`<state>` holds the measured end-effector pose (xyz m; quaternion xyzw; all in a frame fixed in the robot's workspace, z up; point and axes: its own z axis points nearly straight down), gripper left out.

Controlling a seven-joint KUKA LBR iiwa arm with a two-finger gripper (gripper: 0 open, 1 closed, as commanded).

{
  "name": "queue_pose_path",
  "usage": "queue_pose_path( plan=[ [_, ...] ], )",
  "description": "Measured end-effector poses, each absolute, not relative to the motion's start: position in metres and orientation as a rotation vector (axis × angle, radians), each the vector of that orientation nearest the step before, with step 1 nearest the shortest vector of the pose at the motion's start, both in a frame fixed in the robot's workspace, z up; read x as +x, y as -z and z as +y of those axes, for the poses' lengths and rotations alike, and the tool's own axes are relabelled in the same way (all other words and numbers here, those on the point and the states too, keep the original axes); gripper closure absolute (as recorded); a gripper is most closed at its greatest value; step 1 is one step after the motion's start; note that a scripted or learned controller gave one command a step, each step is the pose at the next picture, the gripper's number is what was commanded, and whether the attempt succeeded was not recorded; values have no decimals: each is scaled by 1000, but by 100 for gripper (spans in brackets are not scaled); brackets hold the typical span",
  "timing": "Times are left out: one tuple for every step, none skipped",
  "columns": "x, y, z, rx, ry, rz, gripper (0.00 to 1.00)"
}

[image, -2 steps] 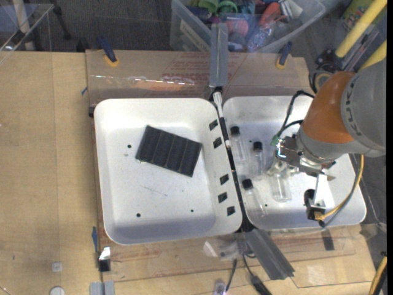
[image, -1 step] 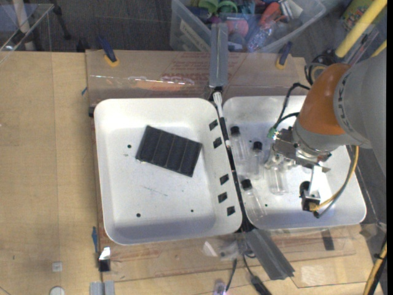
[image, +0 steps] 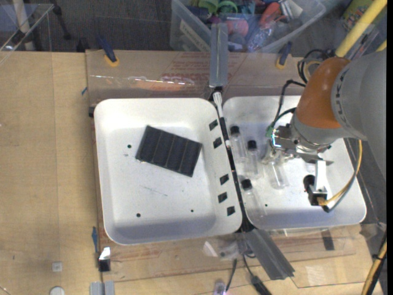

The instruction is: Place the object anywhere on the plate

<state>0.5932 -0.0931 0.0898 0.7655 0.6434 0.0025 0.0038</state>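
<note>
One dark plate (image: 169, 150) lies mid-bin, rims well apart.

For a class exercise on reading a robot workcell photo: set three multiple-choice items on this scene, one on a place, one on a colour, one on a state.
1. Where does the dark ribbed plate lie?
A. In the left bin
B. In the right bin
C. On the wooden bench outside the bins

2. What colour is the band above the arm's wrist?
A. Blue
B. Orange
C. Green

3. How does the plate lie?
A. Propped on the divider
B. Standing on edge
C. Flat on the bin floor, nothing on it

Answers: 1 A, it rests inside the left bin. 2 B, the orange band sits over the right bin. 3 C, its whole top face shows bare.
</note>
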Motion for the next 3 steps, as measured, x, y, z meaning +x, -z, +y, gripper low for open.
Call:
queue_pose_path(
  plan=[
    [609,-90,-93,2411,-9,2005,100],
    [550,-184,-44,2475,2,1938,100],
    [595,-184,-48,2451,2,1966,100]
  ],
)
